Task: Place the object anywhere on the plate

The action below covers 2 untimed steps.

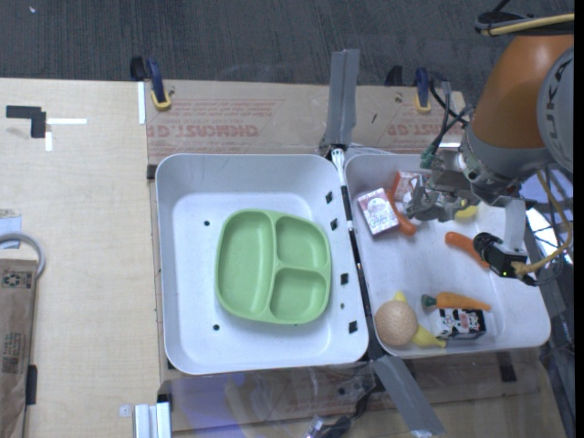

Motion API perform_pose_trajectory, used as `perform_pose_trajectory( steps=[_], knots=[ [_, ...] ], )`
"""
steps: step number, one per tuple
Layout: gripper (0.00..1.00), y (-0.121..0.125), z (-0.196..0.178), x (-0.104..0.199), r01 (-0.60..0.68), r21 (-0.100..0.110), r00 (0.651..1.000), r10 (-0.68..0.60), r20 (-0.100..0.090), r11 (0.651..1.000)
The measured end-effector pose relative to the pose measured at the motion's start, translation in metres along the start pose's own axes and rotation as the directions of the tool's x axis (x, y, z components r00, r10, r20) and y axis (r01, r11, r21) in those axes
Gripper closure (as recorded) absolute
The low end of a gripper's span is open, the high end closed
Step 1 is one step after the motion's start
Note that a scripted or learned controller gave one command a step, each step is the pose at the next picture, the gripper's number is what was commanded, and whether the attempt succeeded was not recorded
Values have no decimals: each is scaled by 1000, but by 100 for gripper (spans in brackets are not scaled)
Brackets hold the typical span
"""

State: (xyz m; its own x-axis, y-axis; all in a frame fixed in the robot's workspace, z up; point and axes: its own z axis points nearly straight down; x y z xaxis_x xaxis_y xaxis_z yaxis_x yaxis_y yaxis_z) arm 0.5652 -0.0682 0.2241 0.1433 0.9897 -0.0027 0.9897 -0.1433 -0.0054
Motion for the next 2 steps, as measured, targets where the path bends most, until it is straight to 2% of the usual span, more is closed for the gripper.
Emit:
perform_pose_trajectory(
  steps=[1,2],
  knots=[
    [100,-9,35,60,162,1,987,-162,-1,987],
    [100,-37,34,150,362,0,932,-362,0,932]
  ],
)
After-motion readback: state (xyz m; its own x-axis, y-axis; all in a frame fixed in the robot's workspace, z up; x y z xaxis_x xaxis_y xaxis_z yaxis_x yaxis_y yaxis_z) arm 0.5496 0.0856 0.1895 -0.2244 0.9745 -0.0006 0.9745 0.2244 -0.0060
